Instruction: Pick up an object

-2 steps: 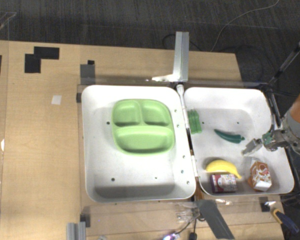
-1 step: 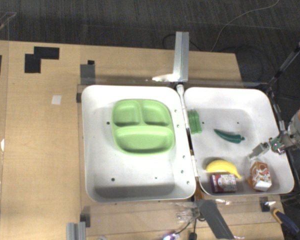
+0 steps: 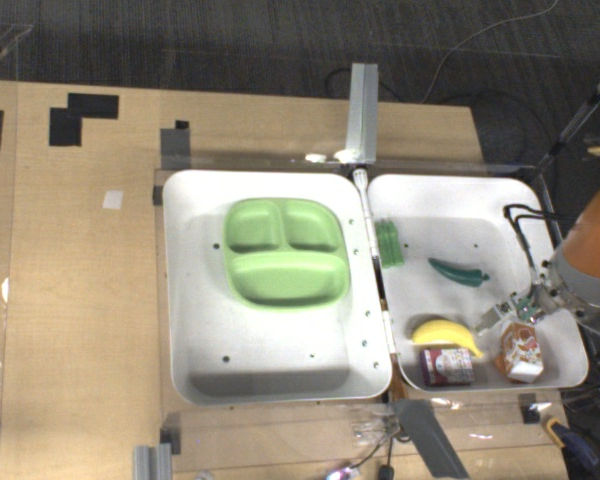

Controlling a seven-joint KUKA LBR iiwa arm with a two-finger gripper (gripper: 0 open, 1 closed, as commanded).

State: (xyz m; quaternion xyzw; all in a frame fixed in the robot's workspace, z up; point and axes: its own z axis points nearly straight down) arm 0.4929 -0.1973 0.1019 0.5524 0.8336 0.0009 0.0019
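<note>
From the overhead camera view, the gripper [image 3: 515, 311] hangs low in the right bin [image 3: 460, 193], just above and touching or nearly touching the small orange-and-white carton [image 3: 521, 353] near the front right corner; whether it is spread or pressed together I cannot tell. Just left of the carton lie a dark red can [image 3: 447, 365] and a yellow banana [image 3: 446, 333], close together along the front wall. A dark green pepper [image 3: 458, 271] sits mid-bin, a light green block [image 3: 389, 243] by the dividing wall. The far half of this bin lies open. The left bin [image 3: 195, 358] carries a green divided plate [image 3: 285, 251], with bare floor all round it.
</note>
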